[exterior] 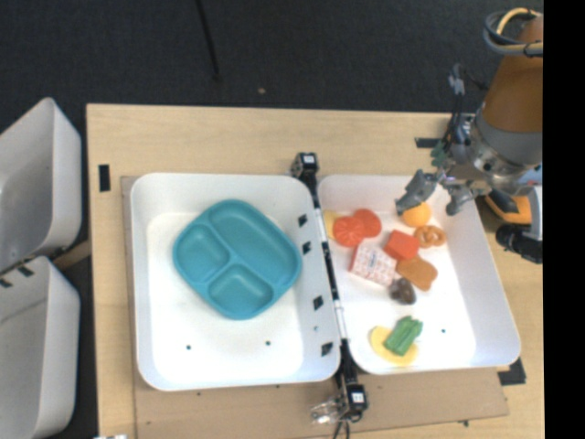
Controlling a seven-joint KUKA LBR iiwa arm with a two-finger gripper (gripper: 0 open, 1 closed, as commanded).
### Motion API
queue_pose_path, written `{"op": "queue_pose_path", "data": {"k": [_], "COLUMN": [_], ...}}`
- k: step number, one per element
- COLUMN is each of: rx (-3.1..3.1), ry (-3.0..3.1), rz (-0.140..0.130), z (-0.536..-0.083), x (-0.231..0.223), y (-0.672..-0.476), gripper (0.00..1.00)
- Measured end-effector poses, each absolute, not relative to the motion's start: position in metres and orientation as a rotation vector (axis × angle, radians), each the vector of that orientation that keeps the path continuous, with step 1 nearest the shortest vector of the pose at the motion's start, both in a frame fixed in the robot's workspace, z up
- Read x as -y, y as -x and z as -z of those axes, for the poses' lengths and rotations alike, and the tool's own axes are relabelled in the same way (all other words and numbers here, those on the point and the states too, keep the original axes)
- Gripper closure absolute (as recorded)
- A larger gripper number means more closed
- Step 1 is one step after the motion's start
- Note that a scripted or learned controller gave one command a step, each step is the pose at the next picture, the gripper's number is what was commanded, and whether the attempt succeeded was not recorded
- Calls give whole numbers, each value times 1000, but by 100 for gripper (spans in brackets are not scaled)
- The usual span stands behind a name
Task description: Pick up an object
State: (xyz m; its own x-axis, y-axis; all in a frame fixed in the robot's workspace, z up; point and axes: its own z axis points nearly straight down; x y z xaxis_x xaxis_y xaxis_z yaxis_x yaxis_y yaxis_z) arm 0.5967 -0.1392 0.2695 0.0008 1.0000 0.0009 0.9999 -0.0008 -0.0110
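Gripper (437, 196) sits at the upper right of the frame over the right bin (475, 323), fingers spread apart either side of a small orange-yellow object (417, 214) but not visibly clamped on it. Nothing lifted yet (pick looks barely started, my read); closing and raising remain. The blue tray (237, 257) lies in the left bin (155, 355), well apart.

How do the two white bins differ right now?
The left bin holds one large blue divided plate; the right bin holds many small toy foods, such as a red tomato and a green piece. The gripper hangs over the right bin, not the left. Both are shallow and white.
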Motion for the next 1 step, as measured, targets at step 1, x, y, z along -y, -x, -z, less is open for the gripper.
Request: {"op": "queue_pose_path", "data": {"k": [1], "rx": [2221], "ry": [2219], "rz": [-3], "z": [-274], "x": [139], "y": [-598], "gripper": [0]}}
